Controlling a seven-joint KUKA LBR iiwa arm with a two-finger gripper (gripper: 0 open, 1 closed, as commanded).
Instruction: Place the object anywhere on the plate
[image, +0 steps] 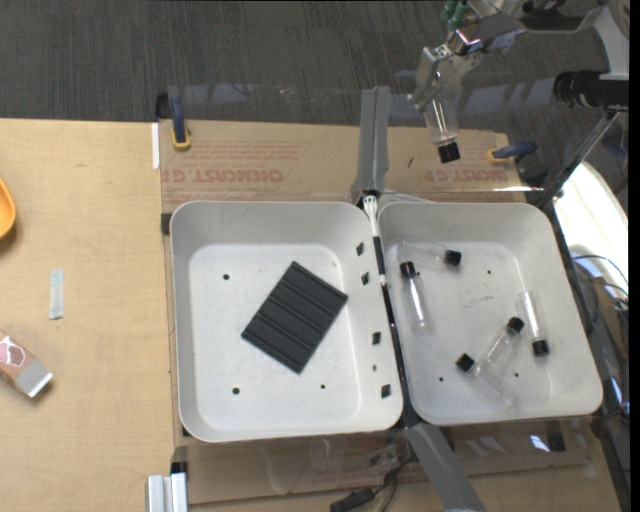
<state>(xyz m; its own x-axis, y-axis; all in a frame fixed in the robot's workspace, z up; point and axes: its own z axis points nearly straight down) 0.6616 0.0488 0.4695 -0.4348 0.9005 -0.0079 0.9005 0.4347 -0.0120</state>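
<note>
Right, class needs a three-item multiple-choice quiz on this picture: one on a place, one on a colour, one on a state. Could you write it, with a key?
1. Where does the dark ribbed plate lie?
A. in the left bin
B. in the right bin
C. on the bench outside the bins

2. What colour are the caps on the clear vials?
A. white
B. orange
C. black

3. How is the vial at the gripper?
A. lying on the plate
B. held in the air, cap end down
C. lying among the other vials

Key:
1 A: the plate rests on the left bin's floor.
2 C: each cap in the right bin is black.
3 B: the vial hangs from the gripper beyond the bins.
</note>
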